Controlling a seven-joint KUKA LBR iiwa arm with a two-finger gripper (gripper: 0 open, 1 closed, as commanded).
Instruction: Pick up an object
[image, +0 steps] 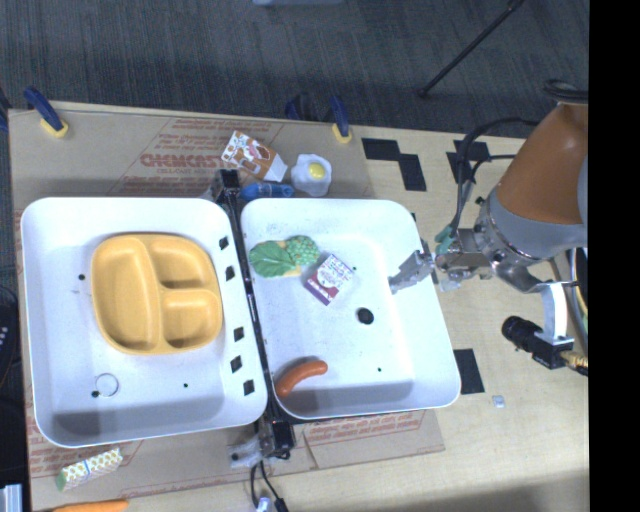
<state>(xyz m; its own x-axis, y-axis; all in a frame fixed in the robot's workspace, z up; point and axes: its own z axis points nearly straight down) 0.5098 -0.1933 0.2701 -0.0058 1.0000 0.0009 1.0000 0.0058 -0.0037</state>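
End effector (412, 270) sits over the right rim of the right bin (432, 330), metal tip pointing left and inward; whether its two prongs stand apart or together I cannot tell from here, and nothing shows between them. Reads as the approach step: no object taken, arm not yet down among the goods. Nearest candidates inside that bin: a small purple-and-white packet (329, 278) near the middle, a green leafy toy (283, 256) just left of it and touching or nearly so, a small dark disc (365, 317) below the packet, and an orange sausage-shaped piece (300, 375) against the front wall. My guess is the packet or the disc is the easiest reach; the next move calls for travel leftward over the chosen piece, then a straight descent, squared to it so it does not skid on the smooth floor. Behind the tip, the wrist lies roughly level, cables looping above it, the orange band (545, 165) and grey body (545, 235) rising at the right over the counter (500, 440). Left bin (40, 300) holds a yellow divided tray (155, 292), well apart from the tool.
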